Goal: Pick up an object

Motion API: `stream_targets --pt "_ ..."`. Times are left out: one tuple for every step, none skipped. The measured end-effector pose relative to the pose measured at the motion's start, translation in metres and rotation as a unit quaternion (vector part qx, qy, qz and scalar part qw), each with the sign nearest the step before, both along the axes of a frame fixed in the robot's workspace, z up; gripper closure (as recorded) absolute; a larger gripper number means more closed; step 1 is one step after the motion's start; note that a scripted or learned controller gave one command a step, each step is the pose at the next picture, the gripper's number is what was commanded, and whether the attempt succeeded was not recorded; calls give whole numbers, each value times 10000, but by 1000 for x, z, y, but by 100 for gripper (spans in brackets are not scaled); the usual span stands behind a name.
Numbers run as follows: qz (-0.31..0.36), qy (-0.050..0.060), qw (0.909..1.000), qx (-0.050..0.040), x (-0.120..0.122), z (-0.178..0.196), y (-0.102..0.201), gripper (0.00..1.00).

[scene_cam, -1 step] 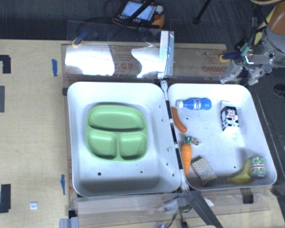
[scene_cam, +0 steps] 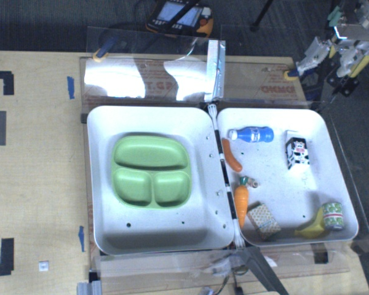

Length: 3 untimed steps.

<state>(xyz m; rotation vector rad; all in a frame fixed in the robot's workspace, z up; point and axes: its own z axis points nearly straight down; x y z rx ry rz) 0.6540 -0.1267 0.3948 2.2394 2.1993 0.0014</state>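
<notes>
The right bin (scene_cam: 332,165) holds several objects. A blue bottle (scene_cam: 252,134) lies on its side at the far left, with an orange-red sausage (scene_cam: 232,155) below it along the left wall. A carrot (scene_cam: 241,204) and a patterned block (scene_cam: 264,220) sit near the front left corner. A black-and-white carton (scene_cam: 297,152) is at the far right, and a banana (scene_cam: 313,226) and a green-banded can (scene_cam: 333,215) occupy the front right corner. My gripper (scene_cam: 343,45) hangs high beyond the bin's far right corner, well away from every object, with nothing in it.
The left bin (scene_cam: 104,134) holds a green divided plate (scene_cam: 152,169). A small bit (scene_cam: 249,181) lies above the carrot. A clear panel (scene_cam: 147,66) and a metal post (scene_cam: 214,69) stand behind the bins. A handheld device (scene_cam: 178,16) lies on the floor beyond.
</notes>
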Motion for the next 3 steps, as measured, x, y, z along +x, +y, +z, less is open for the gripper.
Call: stream_targets --pt "-185 9 9998 2 13 -112 -26 0" --pt "205 9 9998 6 13 -213 -46 0" --pt "602 -18 9982 52 -3 -297 -82 0"
